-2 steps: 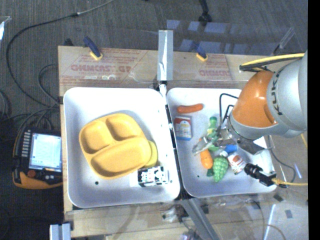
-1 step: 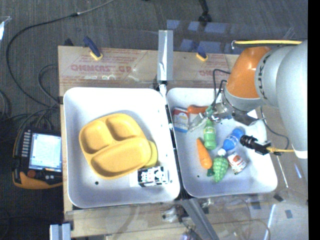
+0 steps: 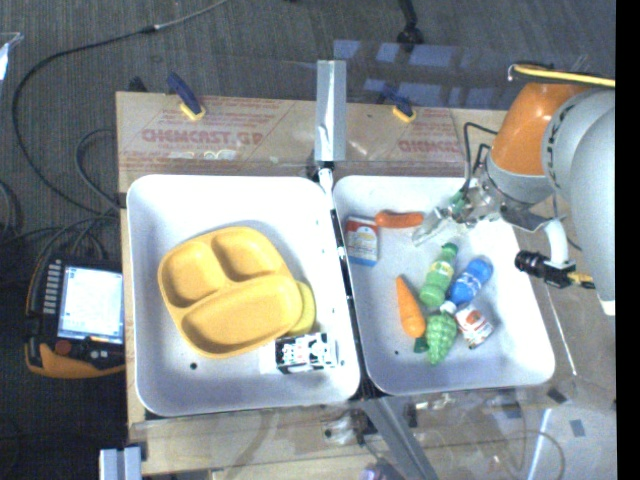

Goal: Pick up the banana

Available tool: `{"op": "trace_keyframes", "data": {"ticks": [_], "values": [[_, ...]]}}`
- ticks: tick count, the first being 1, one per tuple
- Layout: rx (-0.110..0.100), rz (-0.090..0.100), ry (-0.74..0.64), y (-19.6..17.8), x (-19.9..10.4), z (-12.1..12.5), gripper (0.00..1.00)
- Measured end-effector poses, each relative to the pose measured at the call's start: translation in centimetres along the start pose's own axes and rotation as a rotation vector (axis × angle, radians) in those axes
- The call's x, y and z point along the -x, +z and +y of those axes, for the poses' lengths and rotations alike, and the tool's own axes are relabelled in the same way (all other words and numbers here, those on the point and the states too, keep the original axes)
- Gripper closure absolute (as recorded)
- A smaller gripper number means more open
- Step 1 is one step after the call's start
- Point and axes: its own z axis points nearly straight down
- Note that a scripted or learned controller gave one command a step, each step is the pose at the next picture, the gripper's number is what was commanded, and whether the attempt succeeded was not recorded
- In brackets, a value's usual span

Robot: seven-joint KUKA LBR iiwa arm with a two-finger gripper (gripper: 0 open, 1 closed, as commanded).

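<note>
Banana (image 3: 306,306) peeks out from under the yellow tray (image 3: 230,288) in the left bin (image 3: 150,368), at the tray's 3 o'clock edge. Just a thin yellow strip of it shows. A small black and white box (image 3: 303,353) lies at the tray's 5 o'clock.

The gripper (image 3: 440,224) hangs over the right bin (image 3: 520,368), near its 1 o'clock corner, well apart from the banana. I cannot tell if it is open or closed. Below it, toward 6 o'clock, sit a green bottle (image 3: 438,277), a blue bottle (image 3: 468,280) and a carrot (image 3: 409,308).
</note>
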Motion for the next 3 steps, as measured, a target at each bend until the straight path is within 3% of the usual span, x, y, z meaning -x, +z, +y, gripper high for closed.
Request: {"op": "trace_keyframes", "data": {"ticks": [1,2,3], "values": [[-0.001,0.0,0.123,-0.2,-4.1,-6.5,0.0],[-0.009,0.003,-0.074,-2.1,2.0,-0.2,0.0],[-0.002,0.001,0.014,-0.2,-4.8,-3.6,0.0]]}}
